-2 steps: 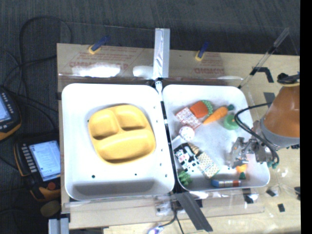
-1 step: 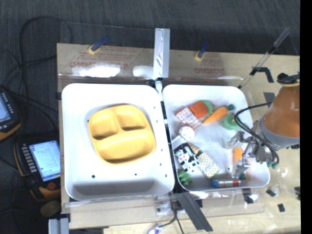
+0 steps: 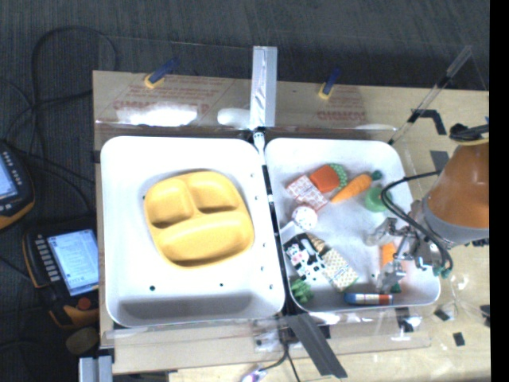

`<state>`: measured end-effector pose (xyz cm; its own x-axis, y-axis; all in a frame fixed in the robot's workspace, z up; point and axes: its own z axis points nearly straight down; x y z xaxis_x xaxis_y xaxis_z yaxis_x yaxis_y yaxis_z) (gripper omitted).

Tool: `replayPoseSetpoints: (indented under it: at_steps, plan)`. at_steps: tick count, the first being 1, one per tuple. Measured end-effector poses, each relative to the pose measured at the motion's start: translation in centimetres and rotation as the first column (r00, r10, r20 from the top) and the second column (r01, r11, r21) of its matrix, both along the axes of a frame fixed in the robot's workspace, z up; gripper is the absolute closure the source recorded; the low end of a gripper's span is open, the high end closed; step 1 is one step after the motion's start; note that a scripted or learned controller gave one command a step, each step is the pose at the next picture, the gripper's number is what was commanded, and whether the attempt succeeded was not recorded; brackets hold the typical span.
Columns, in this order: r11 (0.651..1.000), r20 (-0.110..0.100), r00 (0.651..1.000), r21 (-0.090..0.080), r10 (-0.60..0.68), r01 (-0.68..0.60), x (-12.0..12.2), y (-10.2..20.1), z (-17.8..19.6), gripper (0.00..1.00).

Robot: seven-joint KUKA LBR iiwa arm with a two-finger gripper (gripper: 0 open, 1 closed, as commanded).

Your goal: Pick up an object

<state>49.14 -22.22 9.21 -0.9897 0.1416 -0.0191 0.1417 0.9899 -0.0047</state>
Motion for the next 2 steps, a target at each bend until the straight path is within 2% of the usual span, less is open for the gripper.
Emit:
replayPoseSetpoints:
  at_steps: [2]
  plan:
    - [1.000, 0.000, 1.000, 0.000, 0.011, -0.011, 0.03, 0.06, -0.01, 0.00]
